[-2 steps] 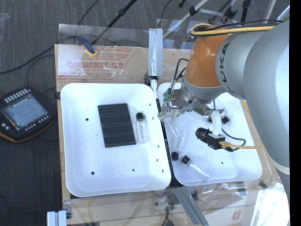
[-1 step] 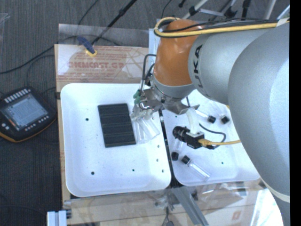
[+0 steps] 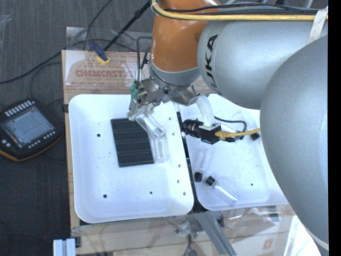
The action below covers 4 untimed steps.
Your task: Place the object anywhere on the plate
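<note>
While the grey arm with its orange wrist band reaches over the left white bin (image 3: 90, 196), its two-finger gripper (image 3: 149, 122) hangs at the upper right corner of a black ribbed rectangular plate (image 3: 131, 142), and whether it is clamped on anything cannot be told. A clear plastic tube (image 3: 156, 137) lies slanted along the plate's right edge, just below the gripper. A good placement probably means shifting left, so it rests fully on the ribs. Another clear vial with a black cap (image 3: 219, 189) lies in the right white bin (image 3: 250, 191), and a yellow cable (image 3: 234, 135) crosses nearby.
</note>
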Available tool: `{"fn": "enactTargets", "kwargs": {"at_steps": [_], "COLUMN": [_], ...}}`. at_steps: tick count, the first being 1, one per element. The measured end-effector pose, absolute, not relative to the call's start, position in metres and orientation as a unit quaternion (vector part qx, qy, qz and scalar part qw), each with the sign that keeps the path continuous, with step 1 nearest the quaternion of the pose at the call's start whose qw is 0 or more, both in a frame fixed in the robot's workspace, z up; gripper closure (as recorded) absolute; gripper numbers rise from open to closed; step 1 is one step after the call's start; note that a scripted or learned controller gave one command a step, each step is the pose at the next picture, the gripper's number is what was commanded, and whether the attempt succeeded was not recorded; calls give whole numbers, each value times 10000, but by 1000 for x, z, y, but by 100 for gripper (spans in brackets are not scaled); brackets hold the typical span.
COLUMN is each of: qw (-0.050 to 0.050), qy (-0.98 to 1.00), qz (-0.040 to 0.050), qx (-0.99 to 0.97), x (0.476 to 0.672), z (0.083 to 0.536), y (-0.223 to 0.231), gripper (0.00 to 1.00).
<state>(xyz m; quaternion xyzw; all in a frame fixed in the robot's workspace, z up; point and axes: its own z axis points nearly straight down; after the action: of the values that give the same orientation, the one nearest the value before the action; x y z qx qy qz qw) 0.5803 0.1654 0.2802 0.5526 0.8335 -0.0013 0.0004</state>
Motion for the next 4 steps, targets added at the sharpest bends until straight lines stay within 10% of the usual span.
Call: {"fn": "enactTargets", "kwargs": {"at_steps": [1, 2, 3, 4], "qw": [0, 3, -14, -25], "qy": [8647, 8644, 8173, 8163], "qz": [-12, -14, -22, -31], "qx": [5024, 5028, 5762, 5776], "x": [498, 499, 483, 484], "z": [324, 324, 210, 218], "y": [211, 211, 221, 220], "gripper": [100, 0, 0, 100]}}
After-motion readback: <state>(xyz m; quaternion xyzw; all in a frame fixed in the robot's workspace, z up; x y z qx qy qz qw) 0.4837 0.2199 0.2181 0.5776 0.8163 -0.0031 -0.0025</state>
